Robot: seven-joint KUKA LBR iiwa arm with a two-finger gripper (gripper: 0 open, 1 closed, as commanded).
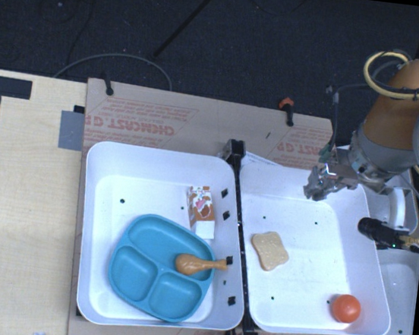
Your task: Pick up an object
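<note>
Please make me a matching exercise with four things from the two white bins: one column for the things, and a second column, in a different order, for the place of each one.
Things:
1. blue plate
2. drumstick
3. slice of bread
4. tomato

Places:
A. near corner of the right bin, toward the arm
B. lying on the blue plate
C. floor of the left bin
D. middle of the right bin, nearer the divider

Pairs: 1-C, 2-B, 3-D, 4-A
</note>
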